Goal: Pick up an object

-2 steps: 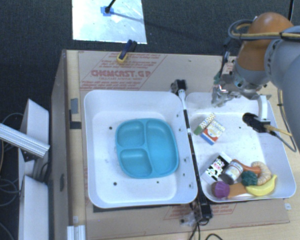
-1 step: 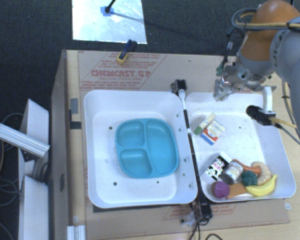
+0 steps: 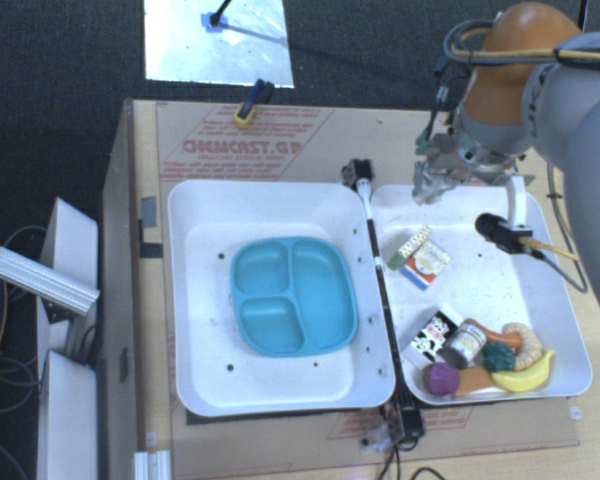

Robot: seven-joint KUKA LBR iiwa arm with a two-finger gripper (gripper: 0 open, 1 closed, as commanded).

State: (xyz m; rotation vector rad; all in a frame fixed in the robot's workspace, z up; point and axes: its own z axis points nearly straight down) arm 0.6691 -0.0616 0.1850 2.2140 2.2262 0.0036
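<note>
Objects for picking lie in the right bin [image 3: 555,298]. A small card packet [image 3: 417,256] with red, blue and green print lies flat toward the bin's left-middle, apart from everything else. The rest crowd the near right corner: a black-and-white patterned box [image 3: 432,335], a small jar with a grey lid [image 3: 464,343] touching it, a purple ball [image 3: 441,379] just nearer, a dark green piece [image 3: 499,356], a pale ridged item [image 3: 520,335], an orange piece [image 3: 477,383] and a yellow banana [image 3: 526,372] against the near rim. These touch or overlap one another, so none of them stands free.

The gripper [image 3: 432,185] hangs over the far left corner of the right bin, well apart from the packet and the pile; nothing shows between its fingers, though how wide they stand cannot be told. A black fitting [image 3: 495,231] with a cable sits just right of it.

The left bin [image 3: 195,268] holds a blue divided tray [image 3: 293,295], lying flat in the middle.
</note>
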